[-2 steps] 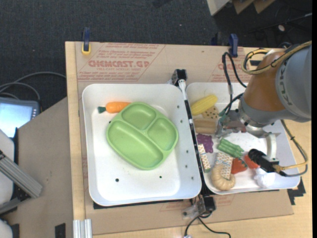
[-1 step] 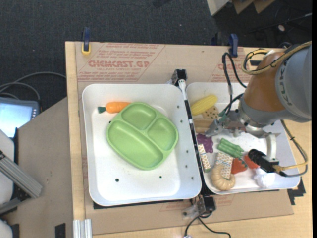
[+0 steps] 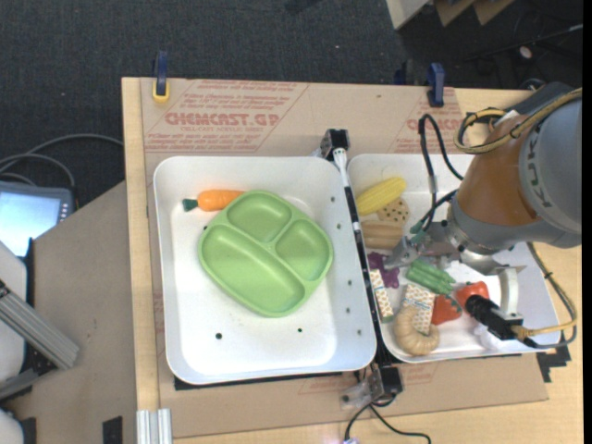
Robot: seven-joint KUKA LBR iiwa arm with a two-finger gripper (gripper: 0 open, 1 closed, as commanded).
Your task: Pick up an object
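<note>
Objects crowd right white bin (image 3: 555,314): yellow toy corn (image 3: 381,194), tan toy bagel (image 3: 415,330), green toy pod (image 3: 430,277). Hand (image 3: 418,245) low over them; its opening cannot be told. Best target one isolated item, corn perhaps.

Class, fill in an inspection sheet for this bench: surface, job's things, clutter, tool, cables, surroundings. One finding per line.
Surface: bench covered with printed cardboard, bearing left bin and right bin side by side.
Job's things: right bin holds corn, a green item, a red item, a bagel and small packets.
Clutter: left bin holds a green tray with a carrot at its upper-left edge.
Tool: low over the right bin's pile; finger state unclear.
Cables: black cable looping by the arm.
Surroundings: dark carpet.
</note>
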